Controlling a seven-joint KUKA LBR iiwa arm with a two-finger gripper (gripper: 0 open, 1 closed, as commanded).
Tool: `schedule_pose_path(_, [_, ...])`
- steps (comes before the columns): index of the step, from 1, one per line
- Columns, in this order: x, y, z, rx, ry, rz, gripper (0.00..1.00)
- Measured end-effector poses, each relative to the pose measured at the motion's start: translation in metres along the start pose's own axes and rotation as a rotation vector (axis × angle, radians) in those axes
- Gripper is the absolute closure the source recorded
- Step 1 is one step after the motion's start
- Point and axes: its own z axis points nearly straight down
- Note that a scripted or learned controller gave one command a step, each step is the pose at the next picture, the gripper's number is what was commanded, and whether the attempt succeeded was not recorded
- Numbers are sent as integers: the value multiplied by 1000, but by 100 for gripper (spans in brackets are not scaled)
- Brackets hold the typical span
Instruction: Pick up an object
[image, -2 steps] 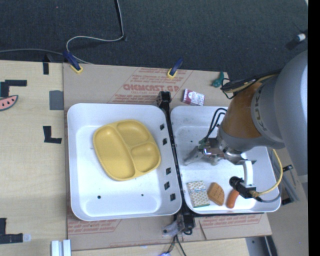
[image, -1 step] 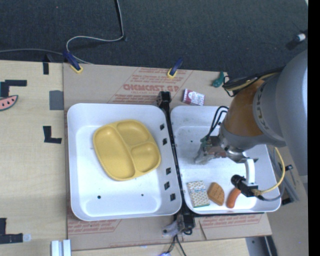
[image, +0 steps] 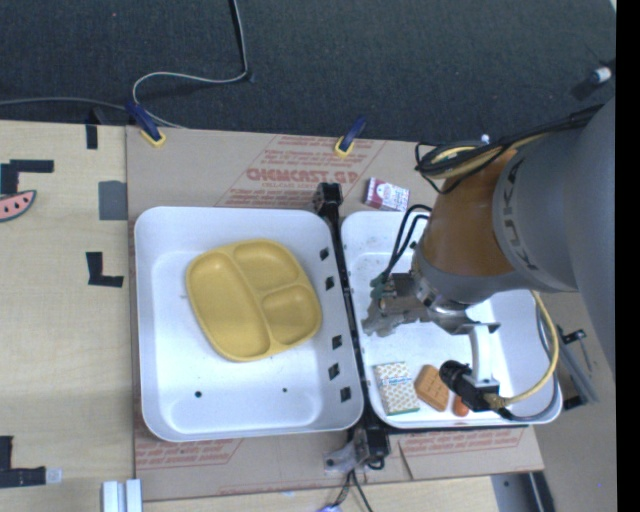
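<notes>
I have the gripper (image: 385, 305) low in the right bin (image: 525, 360), up-view from the packet (image: 396, 388) and apart from it. The wrist hides its tip, so I cannot tell whether it is open or closed, and I see nothing held in it.

The likeliest things to pick are clustered around the packet. A biscuit (image: 430, 388) sits just beside it on the view's right, and a red bit (image: 459, 407) lies beyond the biscuit. The plate (image: 256, 298) is well to the packet's left, in the left bin (image: 240, 395). A wrapper (image: 385, 194) lies far up-view of the packet, outside both bins.

What worries me:
- Under the gripper the floor looks bare, as far as I can see past the wrist. Closing here would probably catch nothing.
- The packet lies flat and looks thin. A descent that stops short would probably skim over it, and one off-centre would probably push it along.
- The biscuit is so near the packet that a grasp aimed at one may clip the other, pinching both badly or knocking one off.
- The packet is close to the bin's near wall and to the rail (image: 340, 300) on its left, so a wide approach may strike either.
- The bulky wrist blocks my view, so I could miss a slip.
</notes>
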Motion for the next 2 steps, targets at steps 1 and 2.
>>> schedule_pose_path(1, [0,0,-9,2,1,-1,100])
schedule_pose_path(2, [0,0,-9,2,1,-1,0])
